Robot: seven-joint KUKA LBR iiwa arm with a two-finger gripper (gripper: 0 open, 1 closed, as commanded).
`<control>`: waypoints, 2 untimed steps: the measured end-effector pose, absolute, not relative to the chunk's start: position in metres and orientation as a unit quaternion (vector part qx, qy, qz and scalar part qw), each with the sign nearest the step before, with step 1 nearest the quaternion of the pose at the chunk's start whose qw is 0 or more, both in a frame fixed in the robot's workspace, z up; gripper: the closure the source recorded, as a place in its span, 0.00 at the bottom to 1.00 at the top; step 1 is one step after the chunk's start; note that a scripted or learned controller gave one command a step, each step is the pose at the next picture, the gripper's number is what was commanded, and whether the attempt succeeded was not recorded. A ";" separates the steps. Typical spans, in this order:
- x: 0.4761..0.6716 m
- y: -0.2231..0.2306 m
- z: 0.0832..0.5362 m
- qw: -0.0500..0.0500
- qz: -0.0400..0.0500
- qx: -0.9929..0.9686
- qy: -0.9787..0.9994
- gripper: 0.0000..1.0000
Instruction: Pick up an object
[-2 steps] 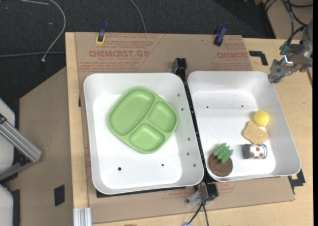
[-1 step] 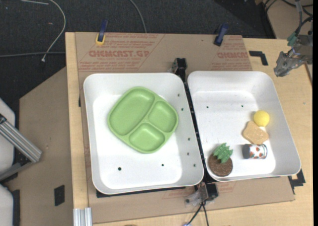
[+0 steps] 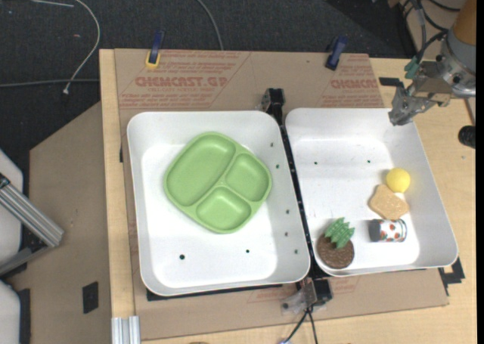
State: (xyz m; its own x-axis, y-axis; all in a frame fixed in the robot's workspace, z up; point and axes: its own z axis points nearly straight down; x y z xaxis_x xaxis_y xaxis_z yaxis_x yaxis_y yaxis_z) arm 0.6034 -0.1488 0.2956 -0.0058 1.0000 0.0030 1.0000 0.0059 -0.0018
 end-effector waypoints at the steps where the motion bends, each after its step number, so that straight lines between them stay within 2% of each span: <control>1: 0.600 -0.099 0.284 0.002 0.000 -0.705 -0.709 1.00; 2: 0.586 -0.054 0.282 0.002 0.000 -0.706 -0.709 1.00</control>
State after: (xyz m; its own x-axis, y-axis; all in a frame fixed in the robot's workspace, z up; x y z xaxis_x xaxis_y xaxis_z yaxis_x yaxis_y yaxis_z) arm 0.5856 -0.0545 0.2823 -0.0042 1.0000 0.0021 1.0000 0.0042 -0.0027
